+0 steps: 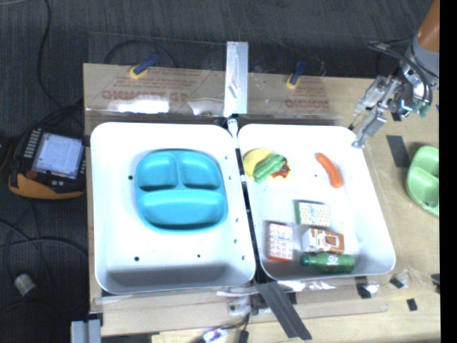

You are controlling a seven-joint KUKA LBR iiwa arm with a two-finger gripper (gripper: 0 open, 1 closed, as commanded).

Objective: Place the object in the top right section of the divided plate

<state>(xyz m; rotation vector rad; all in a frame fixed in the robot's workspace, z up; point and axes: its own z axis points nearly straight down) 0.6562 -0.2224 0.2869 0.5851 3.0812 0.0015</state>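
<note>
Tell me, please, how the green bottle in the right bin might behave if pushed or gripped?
The green bottle lies on its side, so a push would likely roll it. Its rounded, glossy-looking body may slip from a pinch. It lies against a carton, which could shift with it.

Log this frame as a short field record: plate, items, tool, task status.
plate: blue divided plate in the left bin, all sections bare
items: in the right bin: hot dog, yellow and green toy food, three small cartons, green bottle
tool: tool above the right bin's far right corner, holding nothing
task status: nothing placed in the plate's top right section yet
</note>
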